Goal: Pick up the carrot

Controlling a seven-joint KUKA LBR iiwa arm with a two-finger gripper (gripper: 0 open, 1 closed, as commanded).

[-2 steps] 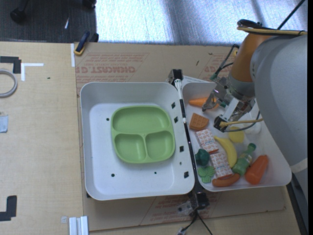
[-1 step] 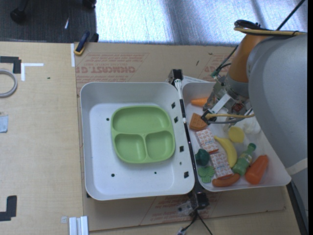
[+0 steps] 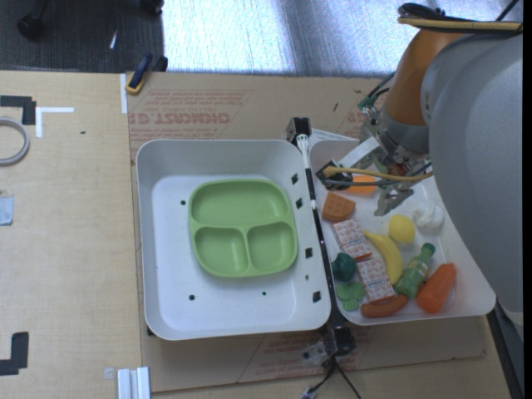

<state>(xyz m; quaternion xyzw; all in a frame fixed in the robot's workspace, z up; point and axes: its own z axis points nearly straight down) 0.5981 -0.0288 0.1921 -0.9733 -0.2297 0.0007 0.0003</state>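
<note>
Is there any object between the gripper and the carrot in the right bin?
Yes. The gripper is at the bin's far end, the carrot at the near right corner. The lemon and a white object lie between them, and the green bottle lies against the carrot's left.

Only print visible is red lettering on the cardboard sheet (image 3: 208, 110) under the bins, upside down and mirrored. Too blurred to read reliably. No other labels legible.
</note>
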